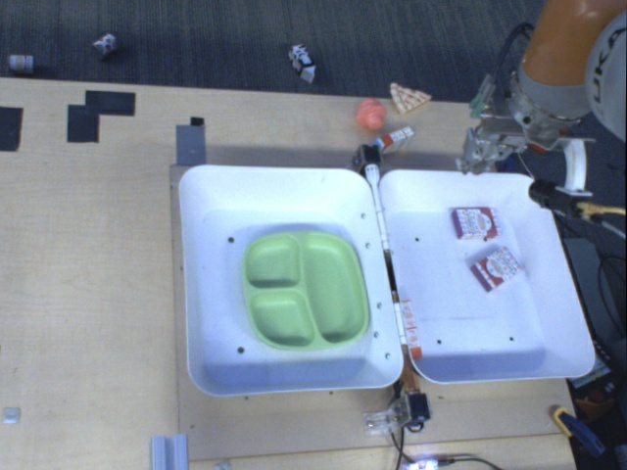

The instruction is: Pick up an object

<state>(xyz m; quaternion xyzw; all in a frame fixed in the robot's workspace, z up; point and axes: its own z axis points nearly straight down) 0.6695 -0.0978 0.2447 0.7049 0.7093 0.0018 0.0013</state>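
Here, packets (475,223); labels unreadable

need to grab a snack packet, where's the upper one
In the camera view, the upper snack packet lies in the right bin, toward its far side, just above the tilted second packet.

Pale wooden bench (88,292), dark carpet (216,18) beyond

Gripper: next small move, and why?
Probably bring the gripper in from the right bin's far rim and down over the nearer red packet. It hangs above the rim, and both packets lie flat inside, untouched.
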